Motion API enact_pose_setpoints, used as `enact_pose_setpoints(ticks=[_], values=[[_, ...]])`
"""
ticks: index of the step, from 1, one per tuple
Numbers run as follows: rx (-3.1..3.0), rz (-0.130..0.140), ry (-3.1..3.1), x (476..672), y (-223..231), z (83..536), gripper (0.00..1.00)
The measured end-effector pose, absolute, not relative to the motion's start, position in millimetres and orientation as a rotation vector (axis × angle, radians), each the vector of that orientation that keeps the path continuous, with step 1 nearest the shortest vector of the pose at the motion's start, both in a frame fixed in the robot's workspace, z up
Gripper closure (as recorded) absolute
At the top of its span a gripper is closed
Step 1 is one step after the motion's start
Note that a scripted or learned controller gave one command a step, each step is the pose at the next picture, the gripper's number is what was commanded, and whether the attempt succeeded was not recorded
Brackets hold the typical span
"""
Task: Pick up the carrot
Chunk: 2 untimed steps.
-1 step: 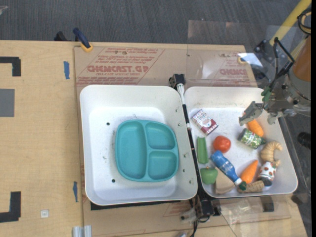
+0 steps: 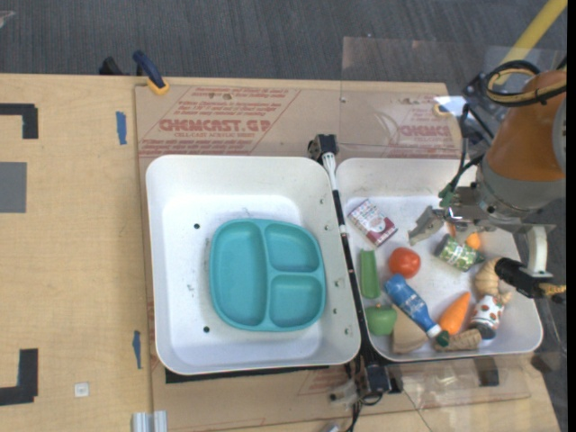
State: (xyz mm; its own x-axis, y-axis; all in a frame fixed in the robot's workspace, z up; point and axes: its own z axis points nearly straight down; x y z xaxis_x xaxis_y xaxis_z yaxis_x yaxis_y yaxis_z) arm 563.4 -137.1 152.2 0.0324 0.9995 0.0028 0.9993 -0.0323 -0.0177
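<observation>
One carrot (image 2: 455, 311) — small, rigid, light, likely smooth plastic — lies in the right bin (image 2: 531, 338), just right of the blue bottle (image 2: 412, 306); grasp mid-body across its width. Beyond, the gripper (image 2: 436, 222) hangs spread — empty.

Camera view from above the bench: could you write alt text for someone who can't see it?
A grey and orange robot arm reaches from the right, its gripper open over the right bin, above a clutter of toy food including an orange carrot, a tomato and a blue bottle. The left bin holds a teal divided tray.
</observation>
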Motion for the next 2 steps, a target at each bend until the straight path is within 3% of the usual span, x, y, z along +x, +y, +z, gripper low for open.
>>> enact_pose_setpoints(ticks=[1,2], values=[[-1.676,0.001,-2.667,592.3,-214,226,0.0],[-1.771,0.002,-2.588,645.0,-214,123,0.0]])
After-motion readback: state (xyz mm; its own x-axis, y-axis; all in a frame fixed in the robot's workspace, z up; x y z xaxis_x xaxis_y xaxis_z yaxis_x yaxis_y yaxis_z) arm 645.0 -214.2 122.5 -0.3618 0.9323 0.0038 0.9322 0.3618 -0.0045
